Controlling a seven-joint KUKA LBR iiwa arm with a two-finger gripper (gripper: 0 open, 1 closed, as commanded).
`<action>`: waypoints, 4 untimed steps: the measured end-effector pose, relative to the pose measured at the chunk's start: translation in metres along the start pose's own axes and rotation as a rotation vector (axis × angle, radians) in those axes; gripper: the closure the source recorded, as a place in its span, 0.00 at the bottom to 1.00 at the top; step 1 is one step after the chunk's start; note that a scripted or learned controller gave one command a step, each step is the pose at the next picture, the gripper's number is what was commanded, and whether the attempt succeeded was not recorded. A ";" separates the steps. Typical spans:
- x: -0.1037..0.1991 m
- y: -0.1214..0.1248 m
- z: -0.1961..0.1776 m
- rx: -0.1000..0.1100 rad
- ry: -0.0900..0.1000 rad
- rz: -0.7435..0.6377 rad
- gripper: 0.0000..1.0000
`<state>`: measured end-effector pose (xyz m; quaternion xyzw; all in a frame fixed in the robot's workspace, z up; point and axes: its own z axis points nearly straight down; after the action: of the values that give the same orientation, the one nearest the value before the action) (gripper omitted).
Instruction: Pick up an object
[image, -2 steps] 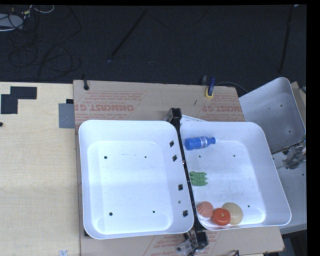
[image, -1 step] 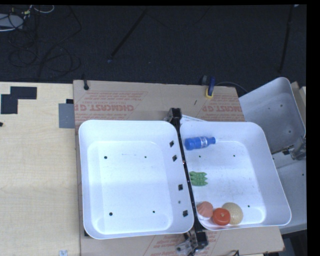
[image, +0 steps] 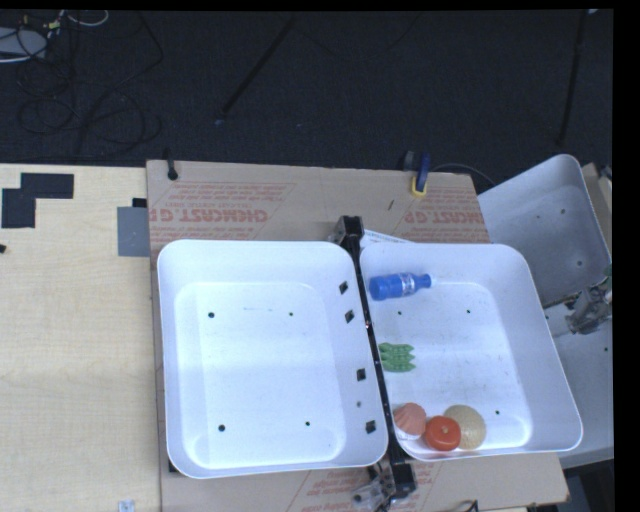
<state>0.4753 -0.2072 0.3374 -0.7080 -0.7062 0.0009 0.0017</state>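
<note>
The right bin (image: 545, 345) holds several small objects. A blue bottle (image: 400, 286) lies on its side near the bin's far left corner. A small green pod-shaped item (image: 396, 357) rests by the left wall at mid-depth. In the near left corner sit a pink item (image: 409, 418), a red round item (image: 442, 433) and a tan round item (image: 468, 424), all touching one another.
The left bin (image: 175, 300) stands beside the right one, with a black divider strip (image: 362, 330) between them. Both rest on brown cardboard (image: 250, 205). A grey metal plate (image: 540, 210) lies at the right. A blue and yellow clamp (image: 421, 175) stands at the cardboard's far edge.
</note>
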 end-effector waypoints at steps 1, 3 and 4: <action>-0.007 0.018 -0.017 -0.004 -0.002 -0.004 1.00; -0.004 0.108 0.164 0.000 0.000 -0.006 1.00; -0.006 0.137 0.066 -0.013 -0.005 -0.005 1.00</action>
<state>0.6123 -0.2139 0.2712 -0.7063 -0.7079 -0.0019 -0.0044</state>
